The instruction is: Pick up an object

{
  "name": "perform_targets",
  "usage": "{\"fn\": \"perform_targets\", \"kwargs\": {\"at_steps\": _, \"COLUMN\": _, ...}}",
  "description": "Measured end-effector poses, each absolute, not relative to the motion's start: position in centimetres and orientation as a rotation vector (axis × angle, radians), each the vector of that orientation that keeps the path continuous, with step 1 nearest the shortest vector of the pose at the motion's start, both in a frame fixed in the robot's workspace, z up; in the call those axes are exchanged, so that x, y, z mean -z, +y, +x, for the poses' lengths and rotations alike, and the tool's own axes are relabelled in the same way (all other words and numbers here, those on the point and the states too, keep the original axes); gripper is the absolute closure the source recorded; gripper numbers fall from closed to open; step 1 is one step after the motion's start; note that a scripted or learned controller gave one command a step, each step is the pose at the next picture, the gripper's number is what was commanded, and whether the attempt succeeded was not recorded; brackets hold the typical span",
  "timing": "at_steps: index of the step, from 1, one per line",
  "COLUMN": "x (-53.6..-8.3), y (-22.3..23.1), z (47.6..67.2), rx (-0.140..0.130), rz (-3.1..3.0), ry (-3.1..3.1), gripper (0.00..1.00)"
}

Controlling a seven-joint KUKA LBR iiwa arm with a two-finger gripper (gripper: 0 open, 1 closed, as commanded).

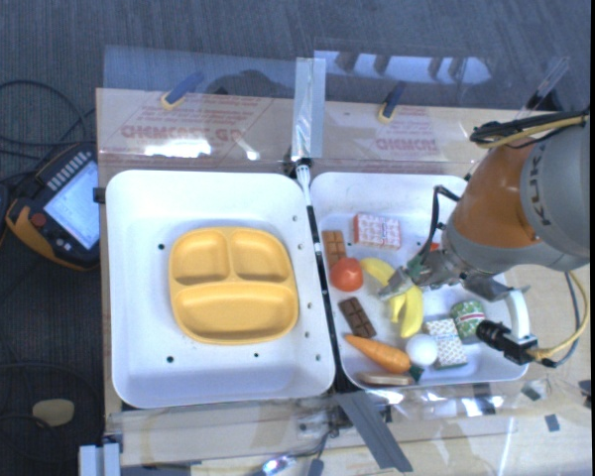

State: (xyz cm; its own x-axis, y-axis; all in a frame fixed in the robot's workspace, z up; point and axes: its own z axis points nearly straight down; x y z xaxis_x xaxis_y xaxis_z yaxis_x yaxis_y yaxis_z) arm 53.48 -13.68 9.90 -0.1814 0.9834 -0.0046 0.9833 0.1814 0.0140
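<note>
So the banana (408,305) is what I'm going for, I reckon. It sits in the middle of the right bin (402,188), and its long axis runs roughly up-and-down in the camera view with a slight curve, one tip toward the egg (421,349) below and the other up toward my gripper (405,278). That gripper sits right at the banana's upper end, just beside or touching it, I can't say which. Whether it's open or closed I honestly can't tell from this angle, and nothing visibly sits in it.

Crowded spot though: a second yellow piece (377,269) just left of the gripper, tomato (346,274) further left, chocolate bar (357,315) and carrot (377,352) lower left. The left bin (139,206) holds the yellow tray (234,284), well apart from all this.
</note>
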Motion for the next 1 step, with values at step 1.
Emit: {"fn": "perform_targets", "kwargs": {"at_steps": 1, "x": -18.28, "y": -3.9, "z": 57.28, "rx": 0.003, "rz": 2.057, "ry": 2.377, "gripper": 1.0}}
